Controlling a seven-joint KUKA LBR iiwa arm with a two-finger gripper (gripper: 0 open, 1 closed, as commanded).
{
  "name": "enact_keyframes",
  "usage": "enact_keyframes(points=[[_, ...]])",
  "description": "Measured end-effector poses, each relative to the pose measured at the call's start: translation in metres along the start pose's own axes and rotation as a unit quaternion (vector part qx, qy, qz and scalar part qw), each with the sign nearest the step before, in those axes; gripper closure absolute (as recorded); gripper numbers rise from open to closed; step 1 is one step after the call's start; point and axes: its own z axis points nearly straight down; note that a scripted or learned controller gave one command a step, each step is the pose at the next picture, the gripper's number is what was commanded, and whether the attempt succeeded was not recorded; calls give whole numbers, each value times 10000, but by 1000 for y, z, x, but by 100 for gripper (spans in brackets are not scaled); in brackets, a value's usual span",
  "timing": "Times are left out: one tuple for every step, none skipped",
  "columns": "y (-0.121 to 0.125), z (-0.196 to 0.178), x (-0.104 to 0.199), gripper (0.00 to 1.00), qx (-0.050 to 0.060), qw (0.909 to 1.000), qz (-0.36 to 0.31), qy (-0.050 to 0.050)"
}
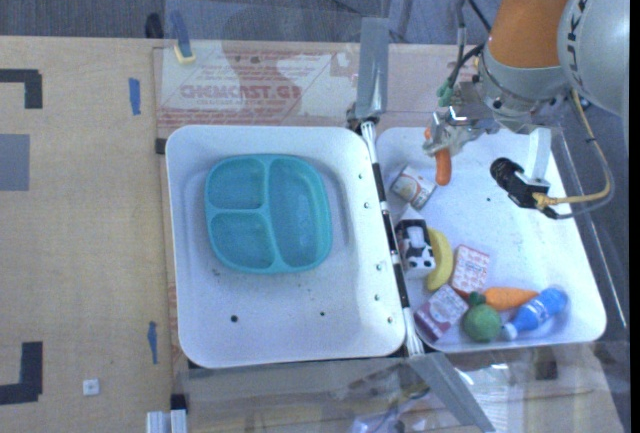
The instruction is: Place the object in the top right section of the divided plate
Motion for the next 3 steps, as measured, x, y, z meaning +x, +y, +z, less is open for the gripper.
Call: enact_keyframes(points=[[11,30,65,100,5,9965,-836,13],[34,29,132,100,-28,9615,-2747,6],[38,39,199,100,-31,9450,-3270,6]])
